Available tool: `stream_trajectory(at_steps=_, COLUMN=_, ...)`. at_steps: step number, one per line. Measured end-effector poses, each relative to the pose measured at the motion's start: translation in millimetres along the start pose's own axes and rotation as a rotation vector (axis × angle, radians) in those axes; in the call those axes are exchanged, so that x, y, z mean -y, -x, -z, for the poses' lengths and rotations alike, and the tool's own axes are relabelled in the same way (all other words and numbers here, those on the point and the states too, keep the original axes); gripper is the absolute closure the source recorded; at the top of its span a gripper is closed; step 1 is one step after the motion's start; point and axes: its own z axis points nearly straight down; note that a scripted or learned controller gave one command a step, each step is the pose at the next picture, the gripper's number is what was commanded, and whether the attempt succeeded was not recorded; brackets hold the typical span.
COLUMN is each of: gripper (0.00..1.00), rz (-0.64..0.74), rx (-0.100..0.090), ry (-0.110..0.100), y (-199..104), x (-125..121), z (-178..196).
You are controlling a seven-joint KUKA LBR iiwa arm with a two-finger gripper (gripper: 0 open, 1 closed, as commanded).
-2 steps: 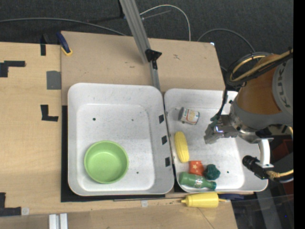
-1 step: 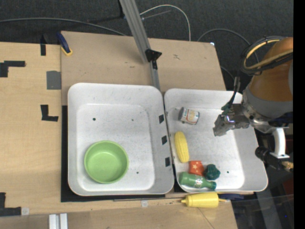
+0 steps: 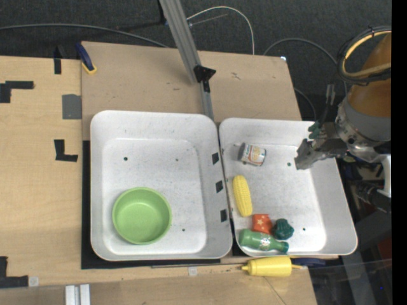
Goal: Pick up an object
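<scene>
Camera view from above the bench: a small can (image 3: 252, 154) lies on its side near the far edge of the right bin (image 3: 331, 215), with a yellow corn cob (image 3: 242, 196) just nearer the front. Along that bin's front edge sit a red piece (image 3: 261, 222), a dark green piece (image 3: 282, 229) and a green bottle (image 3: 263, 241). A yellow bottle (image 3: 269, 267) lies on the bench just outside the front rim. My end effector (image 3: 305, 157) hangs over the right bin's far right side, nothing in it; how far it is open I cannot tell. A green bowl (image 3: 142, 215) rests in the left bin (image 3: 152, 132), front left corner.
</scene>
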Motion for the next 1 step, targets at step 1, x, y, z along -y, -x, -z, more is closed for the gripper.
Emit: stream_trajectory(at_steps=1, gripper=1.00, rz=0.003, rx=-0.002, ry=-0.008, y=-46.3, x=4.9, z=-22.6)
